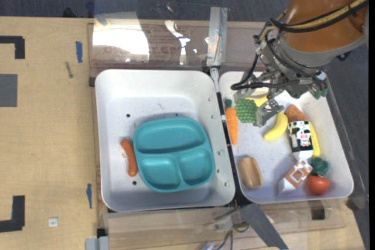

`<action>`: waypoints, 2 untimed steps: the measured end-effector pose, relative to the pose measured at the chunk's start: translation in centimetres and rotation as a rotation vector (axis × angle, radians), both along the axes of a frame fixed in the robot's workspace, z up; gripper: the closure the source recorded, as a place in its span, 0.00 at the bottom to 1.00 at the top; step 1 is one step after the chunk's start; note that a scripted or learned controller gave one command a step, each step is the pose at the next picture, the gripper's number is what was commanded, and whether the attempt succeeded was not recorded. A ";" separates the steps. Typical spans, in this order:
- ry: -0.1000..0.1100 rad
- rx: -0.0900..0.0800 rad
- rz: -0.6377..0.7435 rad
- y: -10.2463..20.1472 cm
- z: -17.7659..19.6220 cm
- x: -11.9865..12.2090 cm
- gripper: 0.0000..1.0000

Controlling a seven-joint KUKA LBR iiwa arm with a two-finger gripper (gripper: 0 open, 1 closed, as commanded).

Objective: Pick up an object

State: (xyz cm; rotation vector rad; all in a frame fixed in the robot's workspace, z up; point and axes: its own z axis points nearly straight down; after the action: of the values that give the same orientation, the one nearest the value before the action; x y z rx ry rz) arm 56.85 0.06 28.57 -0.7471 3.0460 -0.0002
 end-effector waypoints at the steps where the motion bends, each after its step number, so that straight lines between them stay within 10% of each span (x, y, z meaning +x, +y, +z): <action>1: -0.004 0.000 0.210 1.0 -0.3 3.6 1.00; 2: -0.005 0.000 0.340 1.3 0.8 7.4 1.00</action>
State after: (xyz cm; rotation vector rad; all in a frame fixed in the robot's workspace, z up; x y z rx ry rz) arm 64.22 1.36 29.37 -1.2490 2.8715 -0.0012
